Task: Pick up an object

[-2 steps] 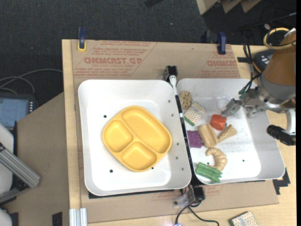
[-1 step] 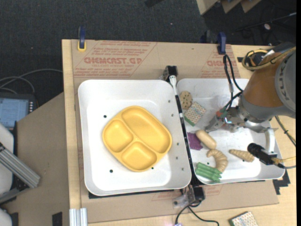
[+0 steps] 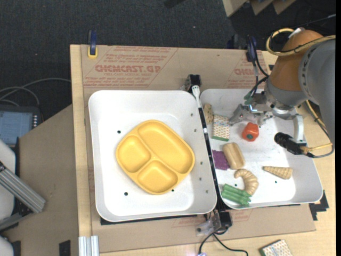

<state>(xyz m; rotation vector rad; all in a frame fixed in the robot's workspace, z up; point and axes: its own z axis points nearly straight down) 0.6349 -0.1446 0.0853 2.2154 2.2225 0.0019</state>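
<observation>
Two shallow white bins sat side by side on the bench: the left bin (image 3: 101,143) carried a yellow divided tray (image 3: 154,156), and the right bin (image 3: 306,188) held a scatter of small items. The gripper (image 3: 251,112) hung over the upper part of the right bin, with the grey arm (image 3: 314,68) and its orange band (image 3: 287,71) reaching in from the right. Directly beneath and just in front of the gripper lay a small red-orange toy (image 3: 250,132), which seemed the likeliest target. Whether the jaws stood wide or narrow could not be told from this slant, and nothing was visibly held between them.

Other candidates lay nearby: a patterned green-and-white packet (image 3: 221,128) against the bin's left wall, a tan cylinder (image 3: 233,154), a purple piece (image 3: 219,159), a curled pastry-like toy (image 3: 248,179), a green bundle (image 3: 235,194) and a cone (image 3: 278,172).

The step in hand looked like the approach, before any grasp. The next move would probably call for lowering squarely onto the red-orange toy, which was small and rounded and might roll or slip aside if the closing was off-centre.
</observation>
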